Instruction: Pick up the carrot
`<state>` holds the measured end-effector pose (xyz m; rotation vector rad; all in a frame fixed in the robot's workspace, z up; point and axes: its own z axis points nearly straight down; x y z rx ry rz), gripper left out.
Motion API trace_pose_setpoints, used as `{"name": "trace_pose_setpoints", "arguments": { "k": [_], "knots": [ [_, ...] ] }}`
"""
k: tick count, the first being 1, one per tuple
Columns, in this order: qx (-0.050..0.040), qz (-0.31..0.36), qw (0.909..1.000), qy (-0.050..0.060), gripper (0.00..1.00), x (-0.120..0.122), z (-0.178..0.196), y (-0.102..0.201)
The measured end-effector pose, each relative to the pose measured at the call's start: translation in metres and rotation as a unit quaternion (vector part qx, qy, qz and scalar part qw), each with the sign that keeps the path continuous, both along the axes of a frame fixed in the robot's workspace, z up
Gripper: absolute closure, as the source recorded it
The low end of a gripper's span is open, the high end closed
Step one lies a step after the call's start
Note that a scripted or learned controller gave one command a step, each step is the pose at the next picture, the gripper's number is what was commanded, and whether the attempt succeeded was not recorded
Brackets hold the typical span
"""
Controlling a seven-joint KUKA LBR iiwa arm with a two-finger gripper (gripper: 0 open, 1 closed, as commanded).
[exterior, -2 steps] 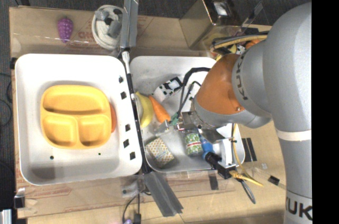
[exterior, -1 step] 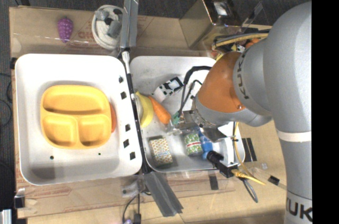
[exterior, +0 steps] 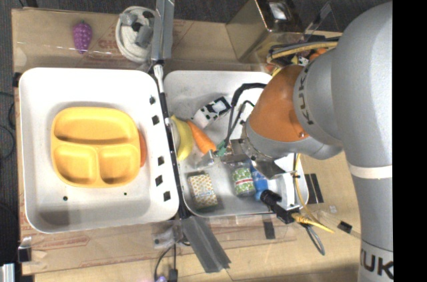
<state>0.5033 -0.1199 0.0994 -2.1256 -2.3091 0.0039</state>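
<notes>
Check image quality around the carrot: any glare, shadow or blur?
Camera view: the small orange carrot is sharp and evenly lit; the shallow white right bin shows bright, near-washed plastic on its bare floor; the grey and orange arm's wrist casts shadow over the two-finger gripper, so detail there is murky.

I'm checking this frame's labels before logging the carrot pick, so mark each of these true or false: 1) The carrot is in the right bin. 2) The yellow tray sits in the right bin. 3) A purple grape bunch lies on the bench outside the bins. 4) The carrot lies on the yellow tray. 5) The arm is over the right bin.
1) True: the carrot lies in the right bin.
2) False: the yellow tray sits in the left bin.
3) True: the purple grape bunch lies on the bench above the left bin.
4) False: the carrot lies in the right bin, beside a yellow banana.
5) True: the arm hangs over the right bin.
</notes>
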Motion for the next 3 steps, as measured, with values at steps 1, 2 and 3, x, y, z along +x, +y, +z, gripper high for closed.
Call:
{"name": "trace_pose_setpoints", "arguments": {
  "k": [1,2,3],
  "knots": [
    [0.0006,0.1,0.995,0.0,0.0,0.086,-0.009,0.0],
    [0.0013,0.104,0.9946,0.003,1.0,0.085,-0.001,0.001],
    [0.0003,0.103,0.9947,0.0,1.0,0.116,0.092,0.061]
  ]
}}
